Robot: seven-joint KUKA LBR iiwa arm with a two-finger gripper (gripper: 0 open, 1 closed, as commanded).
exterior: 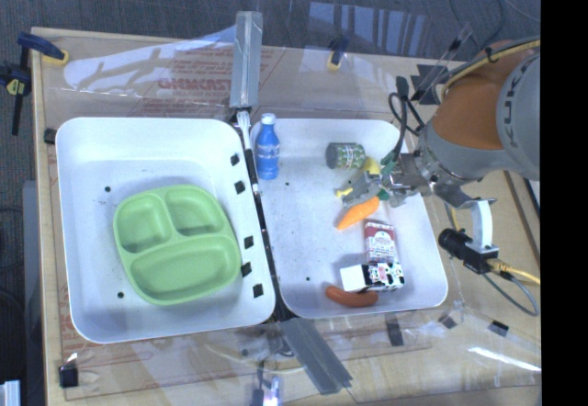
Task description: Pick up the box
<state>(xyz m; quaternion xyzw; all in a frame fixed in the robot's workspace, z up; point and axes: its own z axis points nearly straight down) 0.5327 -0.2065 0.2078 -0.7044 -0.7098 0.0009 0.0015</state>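
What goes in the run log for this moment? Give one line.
gripper: low in right bin, beside carrot | box: lying untouched | status: not picked

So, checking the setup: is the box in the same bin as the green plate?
No, the box lies in the right bin; the green plate sits in the left.

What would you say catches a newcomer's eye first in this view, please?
Probably the bright green tray, alone in the left bin. Next, the clutter in the right bin: a blue bottle by the divider, an orange carrot, a box and a sausage near the front. The gripper hovers at that bin's right side, by the carrot.
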